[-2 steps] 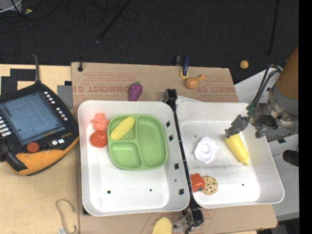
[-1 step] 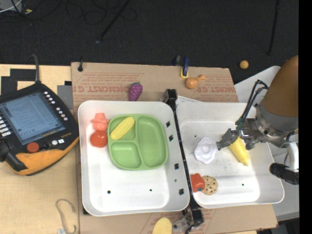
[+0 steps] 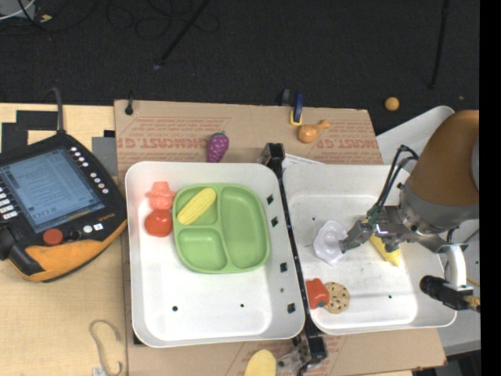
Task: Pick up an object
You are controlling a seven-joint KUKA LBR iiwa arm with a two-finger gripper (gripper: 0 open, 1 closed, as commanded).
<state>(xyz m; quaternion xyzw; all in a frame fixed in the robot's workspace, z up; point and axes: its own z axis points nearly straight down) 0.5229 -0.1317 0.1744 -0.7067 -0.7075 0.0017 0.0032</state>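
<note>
The left white bin [image 3: 156, 304] holds a green divided plate [image 3: 223, 229] with yellow corn [image 3: 195, 205]. My pincer [image 3: 354, 240] hangs low in the right white bin [image 3: 376, 308] beside a clear plastic cup [image 3: 329, 241]; its grip I cannot tell.

Green tray [image 3: 235, 241] bears yellow corn [image 3: 195, 205]; bins [image 3: 203, 319] white.

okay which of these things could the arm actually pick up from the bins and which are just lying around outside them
In the bins: corn cob, green plate, red toy, cookie, yellow piece, clear cup by the gripper.

Lying about: grape bunch, orange pear, control pendant.
</note>
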